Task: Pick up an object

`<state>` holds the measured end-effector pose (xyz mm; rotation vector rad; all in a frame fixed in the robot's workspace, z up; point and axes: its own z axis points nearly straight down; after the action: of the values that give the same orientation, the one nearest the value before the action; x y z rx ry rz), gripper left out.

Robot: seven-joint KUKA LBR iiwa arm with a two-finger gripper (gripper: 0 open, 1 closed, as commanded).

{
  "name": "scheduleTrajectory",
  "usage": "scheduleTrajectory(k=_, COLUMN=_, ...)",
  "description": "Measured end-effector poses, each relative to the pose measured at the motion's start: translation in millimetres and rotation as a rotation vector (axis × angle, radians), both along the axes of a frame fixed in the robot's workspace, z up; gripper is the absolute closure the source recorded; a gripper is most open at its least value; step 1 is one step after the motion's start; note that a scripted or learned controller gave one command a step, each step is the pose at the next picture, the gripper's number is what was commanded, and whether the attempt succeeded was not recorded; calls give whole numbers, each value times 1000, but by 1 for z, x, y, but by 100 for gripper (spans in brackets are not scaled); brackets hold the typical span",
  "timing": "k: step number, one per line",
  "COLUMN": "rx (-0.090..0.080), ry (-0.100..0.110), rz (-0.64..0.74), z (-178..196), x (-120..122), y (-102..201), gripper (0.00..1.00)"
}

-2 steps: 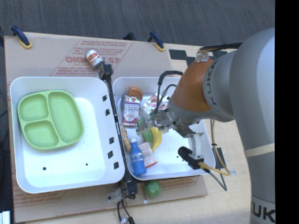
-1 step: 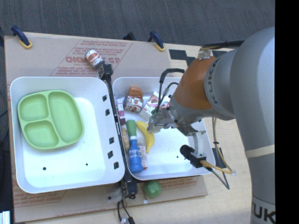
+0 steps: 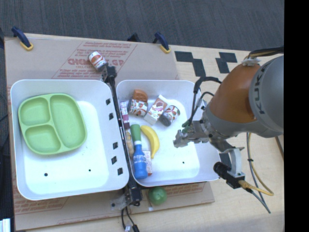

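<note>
From the camera view, the gripper [image 3: 179, 140] hovers low in the right bin [image 3: 190, 170], beside the banana [image 3: 151, 139]. I can't tell how wide the jaws stand. Nothing looks lifted; banana, bottle [image 3: 139, 161] and packets lie in the bin, grasp to come.

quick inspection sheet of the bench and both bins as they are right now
surface: cardboard-covered bench bearing a left bin and a right bin.
job's things: right bin holds a banana, a blue bottle, a green tube and small packets near its far wall.
clutter: green divided plate in the left bin; small can on the cardboard beyond the bins; green ball in front of the right bin.
grippers: gripper over the right bin, right of the banana; nothing seen between its fingers.
cables: yellow and black cables beside the arm.
surroundings: dark grey carpet; blue and yellow clamps on the far edge.
</note>
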<state>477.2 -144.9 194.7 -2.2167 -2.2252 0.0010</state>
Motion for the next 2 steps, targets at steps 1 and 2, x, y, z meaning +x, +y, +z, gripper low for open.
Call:
scheduleTrajectory(k=1, rx=-3, ry=-4, rz=2, z=103, x=72, y=-45, gripper=100)
scheduleTrajectory(k=2, rx=1, ry=5, rz=2, z=-44, x=116, y=-16, gripper=100)
